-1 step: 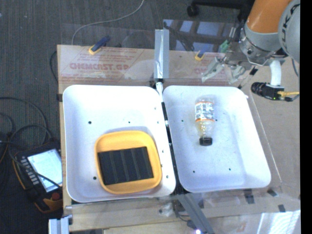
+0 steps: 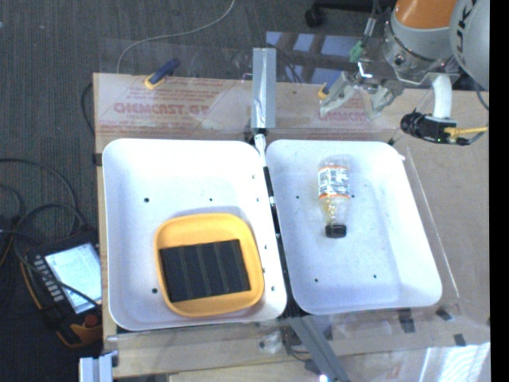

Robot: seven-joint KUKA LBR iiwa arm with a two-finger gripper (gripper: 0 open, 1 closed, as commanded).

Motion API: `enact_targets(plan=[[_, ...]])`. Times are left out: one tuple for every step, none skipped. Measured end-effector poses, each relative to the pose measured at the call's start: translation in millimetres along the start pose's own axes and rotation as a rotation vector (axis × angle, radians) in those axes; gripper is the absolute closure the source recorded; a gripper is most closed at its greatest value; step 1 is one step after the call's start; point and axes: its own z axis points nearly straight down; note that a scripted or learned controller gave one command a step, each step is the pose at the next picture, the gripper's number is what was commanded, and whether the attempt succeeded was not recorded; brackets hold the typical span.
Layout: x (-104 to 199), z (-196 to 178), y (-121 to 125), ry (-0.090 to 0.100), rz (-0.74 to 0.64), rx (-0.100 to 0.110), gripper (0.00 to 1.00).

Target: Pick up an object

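Hand is spread and holding nothing, hanging above the tabletop behind the right bin. So we've basically not started: bottle lies in that bin, untouched. Reaching, gripping and lifting are all left.

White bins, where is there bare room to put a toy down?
The right white bin has the most bare floor: all around the clear plastic bottle with a black cap lying near its middle. The left white bin is bare along its top half; its lower part is crowded by the yellow tray with a dark ribbed insert.
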Motion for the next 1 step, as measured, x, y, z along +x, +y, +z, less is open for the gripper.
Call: enact_targets(plan=[[28.8,133.8,-53.3,0.002,-0.160,0.002,0.00]])
